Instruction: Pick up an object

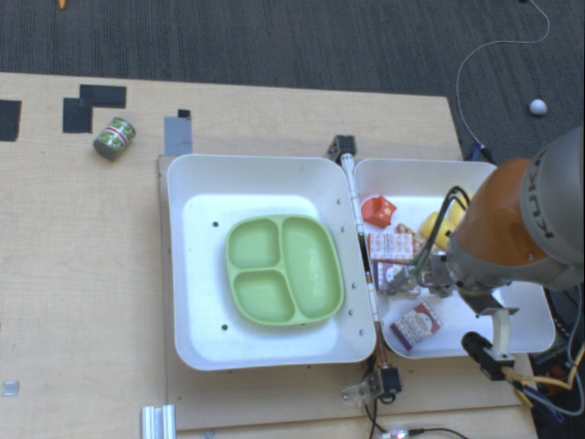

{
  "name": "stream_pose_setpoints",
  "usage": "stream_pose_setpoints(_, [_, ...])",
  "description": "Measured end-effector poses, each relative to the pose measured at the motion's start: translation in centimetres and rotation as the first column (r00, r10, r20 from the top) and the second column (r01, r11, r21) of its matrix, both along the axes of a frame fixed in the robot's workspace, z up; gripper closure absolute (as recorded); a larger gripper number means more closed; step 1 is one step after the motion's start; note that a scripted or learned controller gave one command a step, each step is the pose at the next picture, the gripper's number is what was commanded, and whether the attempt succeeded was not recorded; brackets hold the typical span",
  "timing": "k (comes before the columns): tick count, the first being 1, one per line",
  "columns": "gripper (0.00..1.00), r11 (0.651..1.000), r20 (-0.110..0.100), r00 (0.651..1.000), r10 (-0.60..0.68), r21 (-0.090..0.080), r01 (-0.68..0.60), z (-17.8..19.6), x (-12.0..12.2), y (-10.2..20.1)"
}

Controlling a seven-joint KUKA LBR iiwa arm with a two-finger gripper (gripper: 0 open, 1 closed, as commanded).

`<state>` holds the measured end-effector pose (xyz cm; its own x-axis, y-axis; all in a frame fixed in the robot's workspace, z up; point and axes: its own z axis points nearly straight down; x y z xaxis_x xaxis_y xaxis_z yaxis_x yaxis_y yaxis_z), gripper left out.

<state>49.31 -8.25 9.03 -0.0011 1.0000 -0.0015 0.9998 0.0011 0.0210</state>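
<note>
Tool (pixel 402 282) state we cannot tell; it sits low in our right bin (pixel 539 332), the small packet (pixel 416 326) just below it.

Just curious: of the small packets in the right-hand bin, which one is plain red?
The red packet at the bin's far left corner. The two boxes nearer the camera have printed white-and-red labels.

glossy green plastic plate (pixel 284 271), pale wood bench (pixel 82 263)
</note>
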Motion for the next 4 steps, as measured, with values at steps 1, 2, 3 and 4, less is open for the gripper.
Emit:
stream_pose_setpoints(1, [1.00, 1.000, 0.006, 1.000, 0.003, 0.001, -0.003, 1.3, 0.3, 0.1])
stream_pose_setpoints(2, [0.00, 1.000, 0.002, 1.000, 0.004, 0.003, -0.004, 1.1, 0.2, 0.2])
stream_pose_setpoints(3, [1.00, 1.000, 0.006, 1.000, 0.006, 0.003, -0.006, 2.2, 0.3, 0.2])
stream_pose_setpoints(4, [0.00, 1.000, 0.006, 1.000, 0.006, 0.003, -0.006, 2.2, 0.3, 0.2])
